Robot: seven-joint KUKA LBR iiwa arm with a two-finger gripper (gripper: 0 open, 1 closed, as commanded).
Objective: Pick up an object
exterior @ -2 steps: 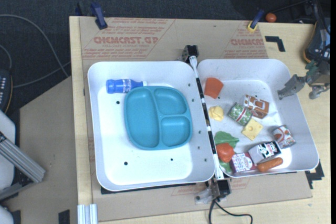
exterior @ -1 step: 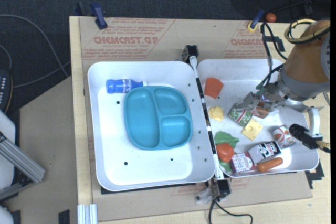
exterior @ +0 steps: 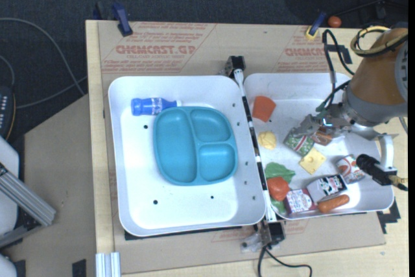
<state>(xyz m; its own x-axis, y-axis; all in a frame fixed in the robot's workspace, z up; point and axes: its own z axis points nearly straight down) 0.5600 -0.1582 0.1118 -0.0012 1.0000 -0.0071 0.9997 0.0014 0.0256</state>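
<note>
Green-and-red packet sits mid right bin, just above the yellow cheese wedge, long axis slanting up toward the right. End effector hovers at its upper-right end, touching or nearly; whether it's clenched or released, I cannot tell.

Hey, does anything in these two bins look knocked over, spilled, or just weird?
Nothing looks spilled or broken. The blue bottle lies on its side in the left bin, beside the blue divided plate. The right bin holds a loose jumble of toy food, none stacked oddly.
</note>
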